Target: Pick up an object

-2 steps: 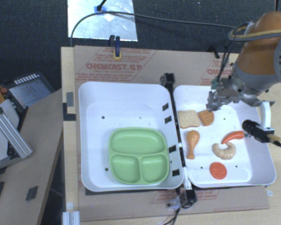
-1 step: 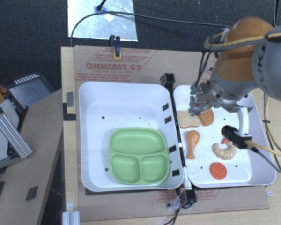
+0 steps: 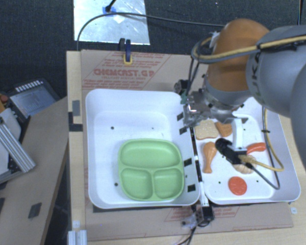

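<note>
Dark textured wall behind setup. Shiny foil sheet taped at far centre. Tan desk at left carries aluminium rail and black device. Cardboard sheet underlies bins.

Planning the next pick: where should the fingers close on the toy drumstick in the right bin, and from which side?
Likely grip the drumstick across its narrow lower shank, coming straight down. It lies flat, meaty end up near the toast slice, and the thin end has bare bin floor on both sides.
</note>
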Robot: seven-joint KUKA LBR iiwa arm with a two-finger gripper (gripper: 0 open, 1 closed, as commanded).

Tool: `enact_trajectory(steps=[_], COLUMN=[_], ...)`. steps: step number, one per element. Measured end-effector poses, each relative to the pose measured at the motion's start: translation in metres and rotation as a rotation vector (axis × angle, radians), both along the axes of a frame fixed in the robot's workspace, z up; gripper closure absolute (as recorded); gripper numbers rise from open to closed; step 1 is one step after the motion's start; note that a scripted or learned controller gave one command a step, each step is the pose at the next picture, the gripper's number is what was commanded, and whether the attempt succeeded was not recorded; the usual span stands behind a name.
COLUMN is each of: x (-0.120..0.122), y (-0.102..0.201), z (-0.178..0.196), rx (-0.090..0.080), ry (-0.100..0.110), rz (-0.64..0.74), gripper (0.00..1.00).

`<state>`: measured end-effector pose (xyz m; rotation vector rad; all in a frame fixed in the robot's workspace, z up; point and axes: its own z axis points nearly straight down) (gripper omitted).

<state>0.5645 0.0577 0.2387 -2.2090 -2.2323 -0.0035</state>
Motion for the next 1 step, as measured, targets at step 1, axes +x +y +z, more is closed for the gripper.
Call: enact_trajectory(steps=[1], x=[-0.0053], y=[0.045], z=[-0.0032], rx=[0.0], ry=[0.001], rz=[-0.001], gripper=[1.0])
